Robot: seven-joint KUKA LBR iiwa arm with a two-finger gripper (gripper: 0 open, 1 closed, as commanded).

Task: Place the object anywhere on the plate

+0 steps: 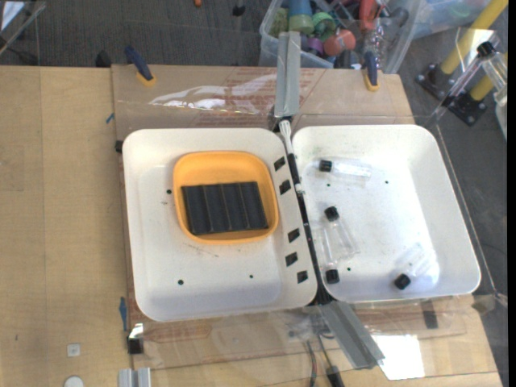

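Black ridged slab (224,207) lies flat on the orange plate (222,161), inside its rim, long side running across. Plate sits in the left bin (153,280), toward the far half. Right bin (403,147) holds three clear black-capped vials: one far (345,168), one by the divider (337,234), one in the near right corner (418,268). Claw state: cannot tell. Crate (339,14) of coloured parts stands beyond the bench.

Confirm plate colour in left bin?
Orange-yellow plate, dark ribbed block on it; camera view.
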